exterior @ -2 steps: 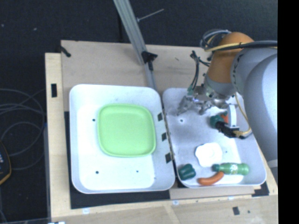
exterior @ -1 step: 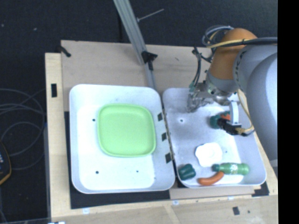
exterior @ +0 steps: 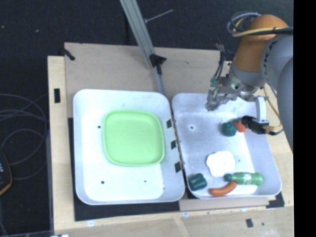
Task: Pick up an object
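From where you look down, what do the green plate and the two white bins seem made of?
The green plate looks like matte plastic: even pale colour, soft rounded corners, no glare. The white bins look like moulded plastic too, smooth with a faint sheen and rounded rims, though thin coated metal is possible.

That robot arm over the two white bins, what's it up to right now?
The arm's claw hangs above the far end of the right bin, with nothing visibly in it. The items sit nearer the camera in that bin: a teal ball beside a small orange piece, a white lump, a green bottle, an orange sausage shape and a dark green block. The left bin holds a green plate.
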Robot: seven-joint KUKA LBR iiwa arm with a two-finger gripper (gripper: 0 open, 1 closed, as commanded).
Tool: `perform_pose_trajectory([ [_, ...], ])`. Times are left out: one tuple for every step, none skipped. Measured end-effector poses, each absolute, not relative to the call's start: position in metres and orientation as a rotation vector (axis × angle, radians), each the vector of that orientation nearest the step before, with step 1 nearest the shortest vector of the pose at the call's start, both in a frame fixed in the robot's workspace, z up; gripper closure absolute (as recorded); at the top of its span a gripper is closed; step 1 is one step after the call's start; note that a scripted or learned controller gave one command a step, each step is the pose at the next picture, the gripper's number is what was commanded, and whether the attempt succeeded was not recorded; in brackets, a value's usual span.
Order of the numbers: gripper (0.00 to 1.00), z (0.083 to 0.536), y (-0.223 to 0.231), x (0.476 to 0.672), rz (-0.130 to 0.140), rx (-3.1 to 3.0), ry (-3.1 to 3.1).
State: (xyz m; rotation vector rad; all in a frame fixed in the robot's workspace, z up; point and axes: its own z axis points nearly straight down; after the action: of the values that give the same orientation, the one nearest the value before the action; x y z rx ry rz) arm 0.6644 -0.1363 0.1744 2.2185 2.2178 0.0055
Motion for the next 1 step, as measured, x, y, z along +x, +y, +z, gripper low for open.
perform_pose_trajectory([
  [1.0,0.2294,-0.1402,0.6748,0.005,2.218,2.218],
])
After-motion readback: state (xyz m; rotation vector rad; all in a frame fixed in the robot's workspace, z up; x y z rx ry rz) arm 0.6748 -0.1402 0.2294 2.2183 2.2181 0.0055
